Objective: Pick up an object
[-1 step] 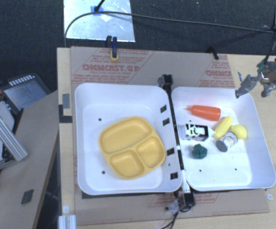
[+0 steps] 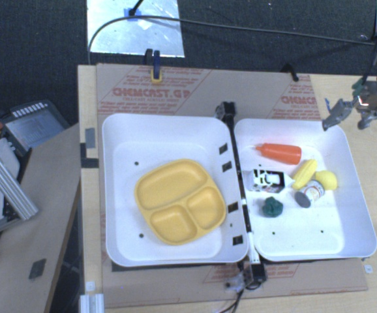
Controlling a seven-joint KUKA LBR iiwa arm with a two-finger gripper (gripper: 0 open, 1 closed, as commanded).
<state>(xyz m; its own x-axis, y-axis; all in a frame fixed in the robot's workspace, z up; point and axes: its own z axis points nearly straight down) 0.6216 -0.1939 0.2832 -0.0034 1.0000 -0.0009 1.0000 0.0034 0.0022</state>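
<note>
Claw hangs spread open, nothing between fingers, over right bin's far corner. Carrot, orange, tapered, lies on its side below and left of claw, well apart. Banana just beyond it.

Pincer hangs at the view's right edge, fingers spread apart, holding nothing

A sheet of brown printed cardboard lies under both bins on the wooden bench. A yellow-and-blue clamp grips its far edge, near a shiny metal plate.
</note>
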